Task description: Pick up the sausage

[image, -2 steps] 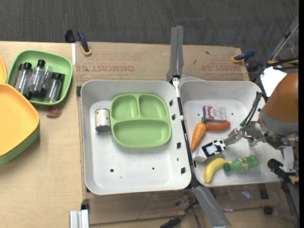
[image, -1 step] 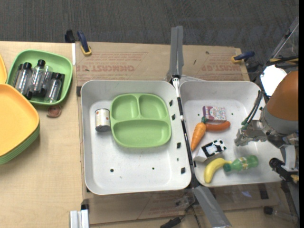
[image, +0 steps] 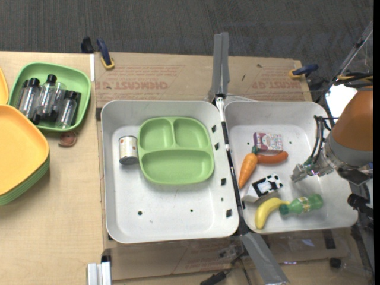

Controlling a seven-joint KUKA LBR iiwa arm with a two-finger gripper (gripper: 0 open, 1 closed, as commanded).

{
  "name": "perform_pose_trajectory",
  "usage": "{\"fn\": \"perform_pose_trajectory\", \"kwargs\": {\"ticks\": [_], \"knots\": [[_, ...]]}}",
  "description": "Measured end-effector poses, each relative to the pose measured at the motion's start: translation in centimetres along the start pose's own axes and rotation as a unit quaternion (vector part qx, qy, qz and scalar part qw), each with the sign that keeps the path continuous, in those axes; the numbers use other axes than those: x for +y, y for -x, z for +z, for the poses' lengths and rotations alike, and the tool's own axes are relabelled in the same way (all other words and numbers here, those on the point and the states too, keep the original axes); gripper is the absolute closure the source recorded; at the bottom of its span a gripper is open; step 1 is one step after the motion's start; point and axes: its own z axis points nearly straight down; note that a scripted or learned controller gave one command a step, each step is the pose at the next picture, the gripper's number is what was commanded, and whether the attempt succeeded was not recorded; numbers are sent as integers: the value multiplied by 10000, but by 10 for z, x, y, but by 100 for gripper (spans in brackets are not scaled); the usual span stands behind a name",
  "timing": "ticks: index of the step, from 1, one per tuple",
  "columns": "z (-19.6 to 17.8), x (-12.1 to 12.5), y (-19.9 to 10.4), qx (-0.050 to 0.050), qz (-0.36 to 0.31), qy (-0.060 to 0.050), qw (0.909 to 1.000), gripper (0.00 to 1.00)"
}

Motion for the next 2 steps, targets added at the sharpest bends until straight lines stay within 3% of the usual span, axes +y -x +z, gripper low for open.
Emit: {"fn": "perform_pose_trajectory", "kwargs": {"ticks": [1,2], "knots": [[-1,28,0,-11,-1707,12,9853,100],[-125,77,9,-13,-1187,8,9929,100]]}}
